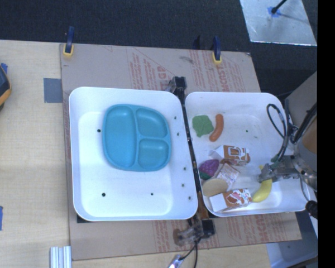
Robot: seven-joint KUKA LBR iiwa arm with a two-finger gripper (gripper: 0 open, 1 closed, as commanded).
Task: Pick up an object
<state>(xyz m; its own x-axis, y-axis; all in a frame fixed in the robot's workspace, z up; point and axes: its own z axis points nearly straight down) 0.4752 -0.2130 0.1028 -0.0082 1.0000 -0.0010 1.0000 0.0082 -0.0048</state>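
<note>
In the left bin (78,149) lies a blue plate (137,137); toy food (216,127) fills the right.

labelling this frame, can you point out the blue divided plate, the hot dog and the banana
blue divided plate (123,138): camera view, floor of its large left compartment, in the left bin
hot dog (216,127): camera view, middle of its length, in the right bin
banana (262,192): camera view, middle of the yellow body, right bin's near right corner

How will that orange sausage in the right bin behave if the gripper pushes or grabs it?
The sausage looks rounded and narrow, so it will probably roll or slide on the smooth white bin. It looks like toy food, likely light. Lying beside the green piece, it may nudge that too.
</note>
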